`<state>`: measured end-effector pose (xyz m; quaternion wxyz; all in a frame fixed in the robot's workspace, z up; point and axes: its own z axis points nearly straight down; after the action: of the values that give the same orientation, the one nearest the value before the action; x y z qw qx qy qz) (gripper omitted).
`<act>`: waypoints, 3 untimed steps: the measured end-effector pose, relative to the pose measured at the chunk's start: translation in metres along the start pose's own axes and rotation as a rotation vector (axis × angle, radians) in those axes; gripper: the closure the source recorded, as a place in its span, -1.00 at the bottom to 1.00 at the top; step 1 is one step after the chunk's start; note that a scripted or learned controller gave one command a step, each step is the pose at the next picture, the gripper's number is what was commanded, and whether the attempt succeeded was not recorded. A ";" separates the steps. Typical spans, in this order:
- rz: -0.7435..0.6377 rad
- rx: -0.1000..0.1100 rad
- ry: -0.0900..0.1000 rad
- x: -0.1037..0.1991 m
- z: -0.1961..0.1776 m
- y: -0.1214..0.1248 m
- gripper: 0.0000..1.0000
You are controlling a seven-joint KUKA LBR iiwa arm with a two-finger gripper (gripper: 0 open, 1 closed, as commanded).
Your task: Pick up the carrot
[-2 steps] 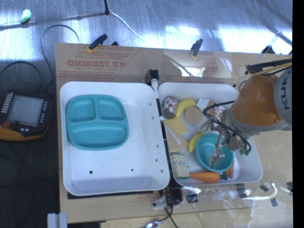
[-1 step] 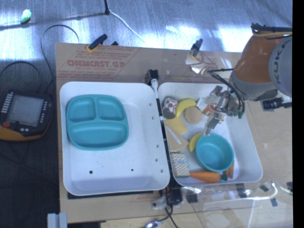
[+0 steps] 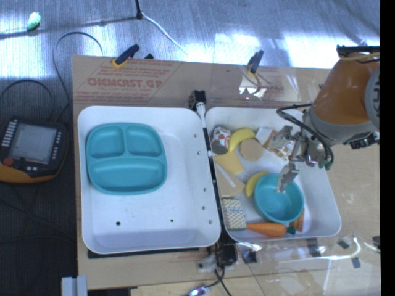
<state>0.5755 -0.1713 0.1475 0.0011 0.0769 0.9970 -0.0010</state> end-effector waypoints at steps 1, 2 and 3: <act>-0.199 0.002 -0.003 0.069 -0.063 -0.066 -1.00; 0.002 -0.005 0.001 0.009 0.041 0.037 -1.00; -0.240 0.002 -0.008 -0.051 -0.046 -0.024 -1.00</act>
<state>0.6227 -0.2025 0.1940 0.0049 -0.0432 0.9991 -0.0023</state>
